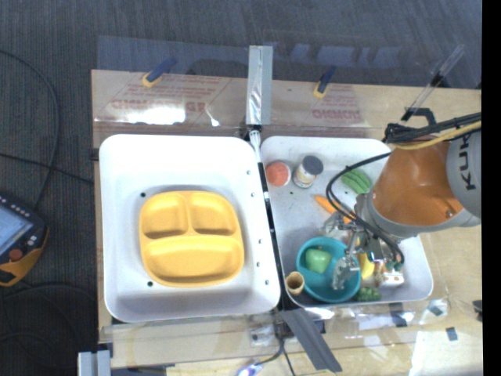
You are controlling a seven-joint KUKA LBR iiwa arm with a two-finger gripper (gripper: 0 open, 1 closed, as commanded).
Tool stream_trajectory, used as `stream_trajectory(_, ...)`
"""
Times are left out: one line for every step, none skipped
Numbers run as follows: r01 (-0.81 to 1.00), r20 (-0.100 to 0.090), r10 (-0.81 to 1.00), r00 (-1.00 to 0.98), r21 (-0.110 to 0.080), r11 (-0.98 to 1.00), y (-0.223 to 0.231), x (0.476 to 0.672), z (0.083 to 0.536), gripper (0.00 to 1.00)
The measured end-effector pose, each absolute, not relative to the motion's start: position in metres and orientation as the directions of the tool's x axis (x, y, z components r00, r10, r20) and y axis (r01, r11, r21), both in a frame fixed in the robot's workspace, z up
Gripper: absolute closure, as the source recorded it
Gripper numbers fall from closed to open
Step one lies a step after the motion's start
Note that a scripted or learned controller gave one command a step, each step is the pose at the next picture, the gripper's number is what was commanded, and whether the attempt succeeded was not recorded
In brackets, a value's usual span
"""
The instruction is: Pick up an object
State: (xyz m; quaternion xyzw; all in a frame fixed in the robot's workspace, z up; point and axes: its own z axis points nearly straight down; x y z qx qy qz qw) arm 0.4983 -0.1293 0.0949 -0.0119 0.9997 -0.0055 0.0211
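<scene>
I have the gripper (344,266) down in the near part of the right bin (344,151), poised over the right rim of the teal bowl (325,276), with the orange band of the arm (415,186) hanging over the bin's right half. The bowl sits against the near wall and holds a green apple-like fruit (317,258), which I judge to be the likeliest thing to pick. Just right of the bowl lies a jumble of small toys (380,272), yellow and red among them, and a tan cup (294,283) touches the bowl's left edge. Farther off in the same bin are an orange ball (276,172), a small grey-capped jar (310,168), a green vegetable (357,182) and a thin orange piece (327,204). The left bin (117,210) carries a yellow divided plate (190,237). From this slant the wrist and cabling crowd the jaws, so I cannot tell how wide they stand or whether anything sits between them. To do this step well, I would centre the tool over a single item, keep clear of the bowl's rim so it does not tip or drag, close fully before lifting, and rise straight up.
</scene>
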Motion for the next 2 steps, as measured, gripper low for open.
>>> stream_trajectory(0.103, -0.017, 0.103, -0.995, -0.005, 0.995, -0.097, 0.518, 0.093, 0.00)
stream_trajectory(0.178, -0.011, 0.178, -0.984, 0.001, 0.984, -0.095, 0.536, 0.092, 0.00)
